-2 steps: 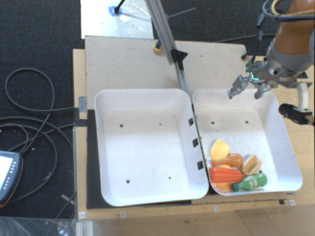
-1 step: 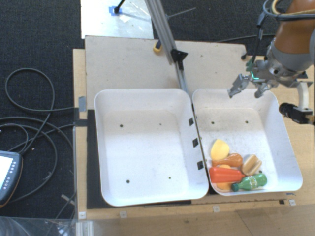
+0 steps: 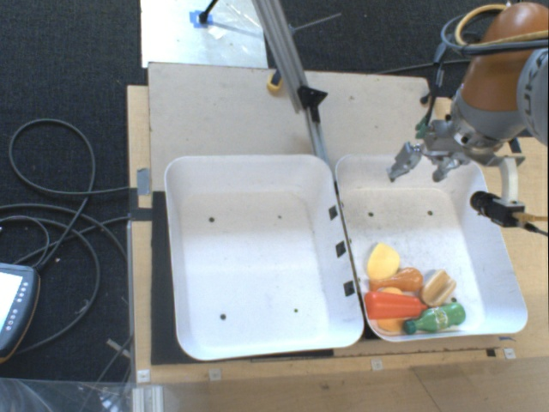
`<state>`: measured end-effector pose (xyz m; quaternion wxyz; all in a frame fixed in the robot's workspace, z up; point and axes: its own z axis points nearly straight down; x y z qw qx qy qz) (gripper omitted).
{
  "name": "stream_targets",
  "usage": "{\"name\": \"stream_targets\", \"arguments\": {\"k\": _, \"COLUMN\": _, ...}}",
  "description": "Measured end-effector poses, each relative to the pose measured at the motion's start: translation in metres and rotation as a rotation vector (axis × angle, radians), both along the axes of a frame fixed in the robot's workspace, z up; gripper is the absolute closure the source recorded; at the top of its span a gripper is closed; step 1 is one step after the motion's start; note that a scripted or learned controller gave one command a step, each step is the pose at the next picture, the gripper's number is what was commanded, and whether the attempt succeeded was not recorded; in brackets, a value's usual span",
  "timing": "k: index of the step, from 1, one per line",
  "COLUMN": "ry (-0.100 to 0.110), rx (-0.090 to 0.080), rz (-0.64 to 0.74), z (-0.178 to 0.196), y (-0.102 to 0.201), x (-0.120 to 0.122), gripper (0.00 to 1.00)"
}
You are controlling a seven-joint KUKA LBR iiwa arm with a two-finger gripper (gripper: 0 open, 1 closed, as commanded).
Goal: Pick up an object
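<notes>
Nearest you, the green bottle [image 3: 436, 318] lies on its side in the near corner of the right bin [image 3: 489, 256], touching the orange carrot [image 3: 395, 304]; it looks light, rigid and slick, so take it across its body. Your gripper [image 3: 422, 163] hangs with fingers apart and nothing between them above the bin's far edge, well apart from the pile.

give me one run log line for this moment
hand: open, nothing held, above far edge of right bin | toys: heaped in that bin's near corner, green bottle in front | pick: not yet begun
</notes>
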<state>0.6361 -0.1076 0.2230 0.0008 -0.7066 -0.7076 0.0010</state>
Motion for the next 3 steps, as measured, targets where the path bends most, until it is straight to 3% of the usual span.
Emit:
{"name": "stream_targets", "arguments": {"k": 2, "ry": 0.001, "rx": 0.001, "rz": 0.000, "z": -0.107, "y": 0.005, "x": -0.001, "gripper": 0.00}}
{"name": "stream_targets", "arguments": {"k": 3, "ry": -0.007, "rx": 0.000, "rz": -0.002, "z": -0.093, "y": 0.004, "x": 0.001, "gripper": 1.00}}
